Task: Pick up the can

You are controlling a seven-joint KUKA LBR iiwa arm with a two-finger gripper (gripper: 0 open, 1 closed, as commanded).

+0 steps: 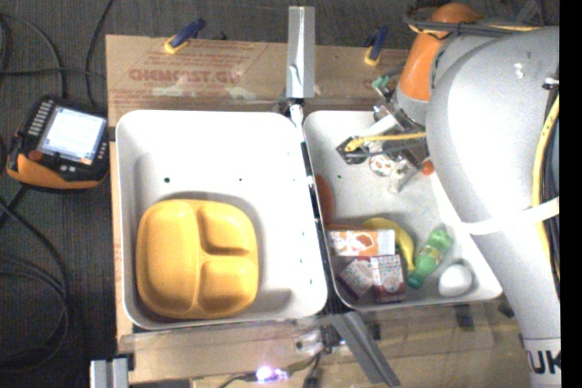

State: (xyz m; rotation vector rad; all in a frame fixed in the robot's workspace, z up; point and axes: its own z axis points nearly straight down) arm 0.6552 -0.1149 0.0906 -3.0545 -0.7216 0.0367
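My arm (491,150) leans across the right bin (350,195) at the frame's right, setting my pincer (397,157) low in its upper part, since what I take for the can (380,166) lies just beneath. Pincer apart or together: I cannot tell.

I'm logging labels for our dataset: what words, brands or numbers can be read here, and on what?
"UK": black letters, cut by the frame edge, on the grey robot arm.
Red print on the brown cardboard sheet: too blurred to read.
Red-and-white food packets in the right white bin: print too small.
Screen of the orange-and-black handheld controller: unreadable.
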